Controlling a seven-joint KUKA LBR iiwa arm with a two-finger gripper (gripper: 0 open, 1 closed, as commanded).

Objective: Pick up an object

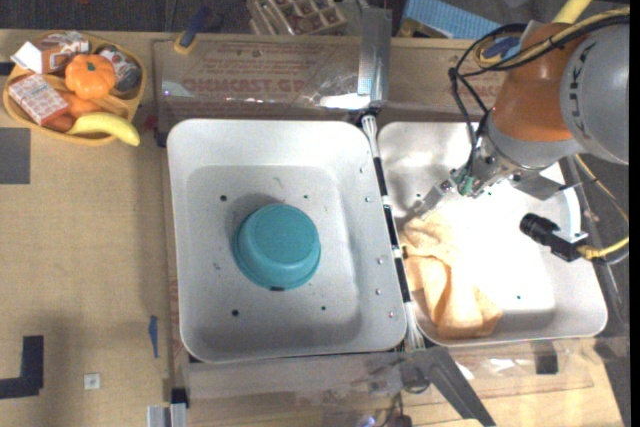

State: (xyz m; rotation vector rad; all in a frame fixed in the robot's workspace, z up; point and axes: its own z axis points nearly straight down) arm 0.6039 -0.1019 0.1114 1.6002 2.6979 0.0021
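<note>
The gripper (432, 200) hangs just above the crumpled orange cloth (448, 287) in the right white bin (590, 315); finger opening cannot be determined. The cloth is likely soft and light: pinch a raised fold.

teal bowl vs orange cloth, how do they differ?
The round teal plastic bowl sits upside down mid-floor in the left white bin; the crumpled pale orange cloth lies in the right white bin against its left wall. The bowl is rigid and symmetric, the cloth limp and irregular. Both lie ungripped.
</note>
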